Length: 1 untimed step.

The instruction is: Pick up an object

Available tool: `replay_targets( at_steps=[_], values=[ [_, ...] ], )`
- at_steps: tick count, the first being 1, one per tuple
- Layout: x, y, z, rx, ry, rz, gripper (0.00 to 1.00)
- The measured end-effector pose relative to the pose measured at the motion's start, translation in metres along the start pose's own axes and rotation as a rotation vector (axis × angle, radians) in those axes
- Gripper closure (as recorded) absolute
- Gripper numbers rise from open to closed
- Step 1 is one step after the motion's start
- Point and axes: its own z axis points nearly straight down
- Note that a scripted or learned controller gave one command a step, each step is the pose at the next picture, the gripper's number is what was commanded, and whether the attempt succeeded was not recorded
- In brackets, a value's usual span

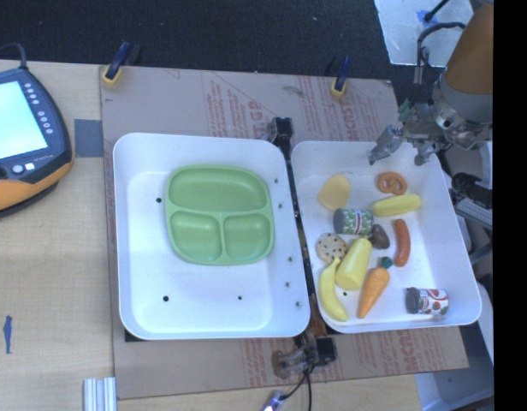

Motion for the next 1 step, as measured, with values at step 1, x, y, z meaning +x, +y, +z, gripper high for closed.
replay_targets(
  at_steps=[1],
  values=[
    [-0.0196, -0.0323, 0.0924, -0.011, -0.003, -0.002, 0.00]
  ],
)
